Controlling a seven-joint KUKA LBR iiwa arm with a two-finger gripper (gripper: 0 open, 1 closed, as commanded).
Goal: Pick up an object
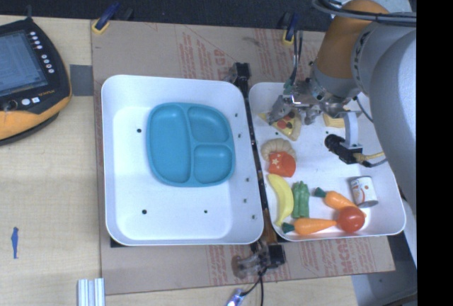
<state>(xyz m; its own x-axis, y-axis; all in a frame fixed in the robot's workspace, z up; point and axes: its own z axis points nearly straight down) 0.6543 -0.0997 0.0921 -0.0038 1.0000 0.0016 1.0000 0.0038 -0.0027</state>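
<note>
Two white bins sit side by side on a tabletop [56, 177]. The tool [291, 108] hangs low at the far end of the right bin [386, 223], over a pizza slice toy [287, 126]; its grip cannot be told. Nearer lie a banana [282, 198], a carrot [311, 227] and a tomato [352, 219], while the left bin [120, 219] holds a blue divided plate [190, 143].

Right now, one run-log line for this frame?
gripper low in right bin far end | over pizza slice | grasp unconfirmed | blue tray in left bin

divided plate [190, 143] in left bin [117, 216], toy foods [297, 200] in right bin [386, 223], pendant [28, 81] far left
</note>
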